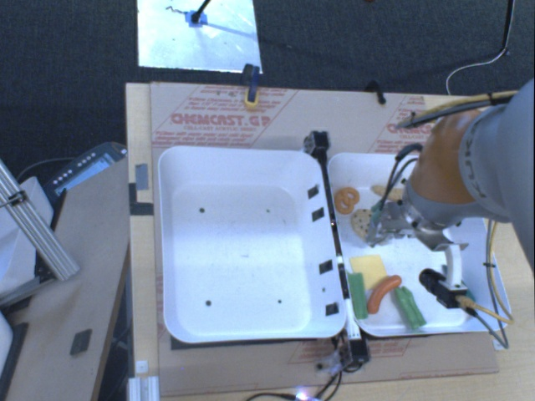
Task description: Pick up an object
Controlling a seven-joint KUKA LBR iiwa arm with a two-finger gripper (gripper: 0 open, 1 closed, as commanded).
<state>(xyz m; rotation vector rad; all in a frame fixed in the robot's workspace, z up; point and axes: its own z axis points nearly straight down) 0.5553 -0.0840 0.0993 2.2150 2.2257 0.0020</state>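
Observation:
My gripper is low inside the right bin, near its left-middle. It sits just right of a round tan cracker, close to it or touching it. An orange pretzel lies up and to the left of it. In front of the gripper lie a yellow cheese slice, an orange-red sausage and two green sticks. A tan piece shows behind the gripper, partly hidden by the arm.
The left bin stands beside the right one, with a black-clipped divider between them. A black fitting and yellow cables hang from the arm over the right bin's near right corner. A yellow clamp sits behind the bins.

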